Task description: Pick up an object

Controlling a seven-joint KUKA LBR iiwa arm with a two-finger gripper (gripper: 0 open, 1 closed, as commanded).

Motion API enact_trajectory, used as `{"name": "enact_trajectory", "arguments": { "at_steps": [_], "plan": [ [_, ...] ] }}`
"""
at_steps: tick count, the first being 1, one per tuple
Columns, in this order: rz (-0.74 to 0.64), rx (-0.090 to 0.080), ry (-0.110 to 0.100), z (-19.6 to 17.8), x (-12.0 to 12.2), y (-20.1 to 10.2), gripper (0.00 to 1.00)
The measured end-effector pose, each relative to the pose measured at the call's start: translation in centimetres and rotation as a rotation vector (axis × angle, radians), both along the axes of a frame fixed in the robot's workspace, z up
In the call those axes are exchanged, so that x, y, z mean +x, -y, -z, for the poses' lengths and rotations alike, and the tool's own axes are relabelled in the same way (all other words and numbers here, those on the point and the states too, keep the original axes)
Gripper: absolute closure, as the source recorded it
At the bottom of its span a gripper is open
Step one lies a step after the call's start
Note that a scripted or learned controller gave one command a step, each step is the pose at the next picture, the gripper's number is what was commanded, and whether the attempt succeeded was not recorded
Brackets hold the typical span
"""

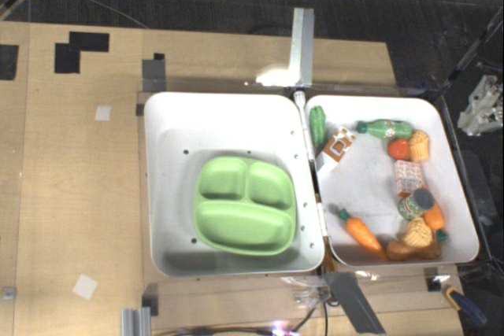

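Observation:
The right bin [453, 169] holds several toy foods. A green cucumber [317, 126] lies against its left wall, with a small orange-and-white box [339, 145] beside it. A green bottle [386, 127] lies along the far side, next to a red tomato [398, 148] and a yellow piece [420, 145]. A pink-and-white can [407, 175] and a dark-topped tin [417, 202] lie down the right side. A carrot [362, 232] rests near the front. My gripper [484, 105] shows as a pale grey piece at the right edge, outside the bin and apart from every object.
The left bin [169, 130] holds a light green sectioned plate [244, 204]. A metal post [302, 47] stands behind the seam between the bins. Yellow and brown toys [416, 241] crowd the right bin's front corner. Wooden bench top [71, 193] lies to the left.

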State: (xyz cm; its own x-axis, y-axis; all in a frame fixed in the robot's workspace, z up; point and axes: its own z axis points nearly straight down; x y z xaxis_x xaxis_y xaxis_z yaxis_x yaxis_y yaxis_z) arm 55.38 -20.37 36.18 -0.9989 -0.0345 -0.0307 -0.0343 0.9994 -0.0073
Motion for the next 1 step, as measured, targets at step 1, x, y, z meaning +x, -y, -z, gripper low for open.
{"name": "enact_trajectory", "arguments": {
  "at_steps": [1],
  "plan": [
    [0.297,0.010,-0.018,0.74,3.85,0.06,1.00]
  ]
}}
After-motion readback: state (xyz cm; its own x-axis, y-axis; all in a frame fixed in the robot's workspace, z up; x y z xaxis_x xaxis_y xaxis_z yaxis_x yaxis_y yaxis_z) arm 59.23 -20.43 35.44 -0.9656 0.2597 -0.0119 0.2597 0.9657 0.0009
